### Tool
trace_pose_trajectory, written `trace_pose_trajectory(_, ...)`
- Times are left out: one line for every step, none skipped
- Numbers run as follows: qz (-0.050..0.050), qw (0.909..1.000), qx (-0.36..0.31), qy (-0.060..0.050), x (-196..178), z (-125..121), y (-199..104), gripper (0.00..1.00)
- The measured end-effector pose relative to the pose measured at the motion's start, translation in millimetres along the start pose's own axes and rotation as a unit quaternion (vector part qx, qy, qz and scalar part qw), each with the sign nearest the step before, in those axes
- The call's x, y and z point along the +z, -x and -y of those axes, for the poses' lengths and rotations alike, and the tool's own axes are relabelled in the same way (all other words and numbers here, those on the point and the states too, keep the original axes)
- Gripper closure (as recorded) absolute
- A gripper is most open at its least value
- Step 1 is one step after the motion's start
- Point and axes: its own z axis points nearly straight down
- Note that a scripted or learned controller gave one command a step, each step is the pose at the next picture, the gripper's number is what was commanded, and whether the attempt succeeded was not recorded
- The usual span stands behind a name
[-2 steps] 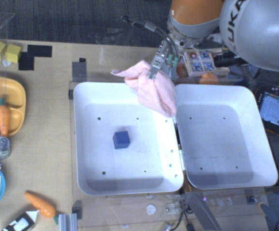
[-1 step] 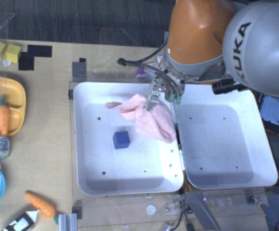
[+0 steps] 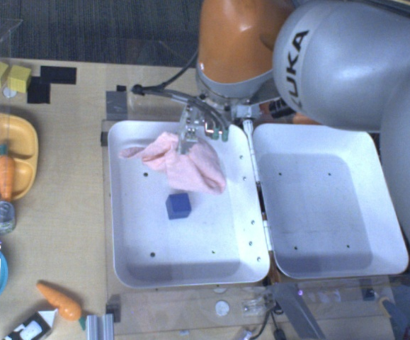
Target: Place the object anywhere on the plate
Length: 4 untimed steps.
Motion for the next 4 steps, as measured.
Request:
trace_pose_trajectory(0.001, 0.9978, 0.067, 0.001, 5, -54, -3, 1.00)
trace_pose_trajectory(0.000, 0.9892, 0.146, -0.001, 12, 46, 32, 1.00)
trace_pose_trajectory(0.001, 1.0000, 0.008, 0.001, 35, -55, 22, 1.00)
trace_pose_trajectory(-0.001, 0.9886, 0.151, -0.001, 95, -54, 12, 1.00)
